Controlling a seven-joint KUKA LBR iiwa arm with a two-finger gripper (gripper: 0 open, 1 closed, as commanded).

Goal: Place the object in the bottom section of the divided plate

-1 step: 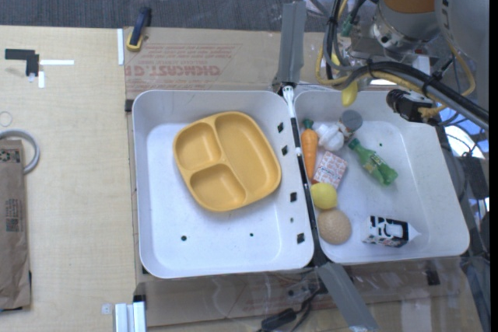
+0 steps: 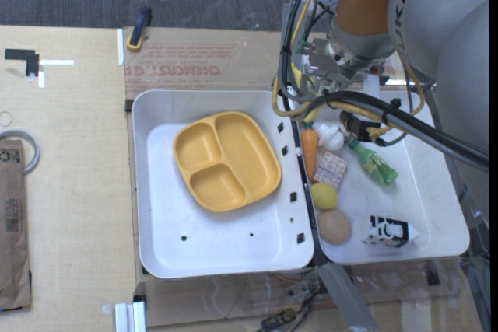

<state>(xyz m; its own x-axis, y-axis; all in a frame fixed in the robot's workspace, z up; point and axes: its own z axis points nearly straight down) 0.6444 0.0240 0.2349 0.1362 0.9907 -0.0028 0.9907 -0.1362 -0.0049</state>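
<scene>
The yellow divided plate (image 2: 226, 159) lies in the left bin (image 2: 156, 245), its bottom section facing the front edge and holding nothing. My gripper (image 2: 323, 93) hangs under the orange-banded wrist over the back left corner of the right bin (image 2: 440, 237), half hidden by cables. Just below it lie an orange carrot (image 2: 310, 152) and a white garlic bulb (image 2: 331, 138). Further forward sit a pink-patterned packet (image 2: 330, 167), a yellow lemon (image 2: 324, 197) and a tan potato (image 2: 335, 227).
A green bottle (image 2: 375, 165) and a black-and-white packet (image 2: 387, 231) lie in the right bin. Black cables (image 2: 389, 117) loop low across its back. A cardboard sheet (image 2: 194, 62) lies behind the left bin, and a brown bag (image 2: 12, 221) sits at far left.
</scene>
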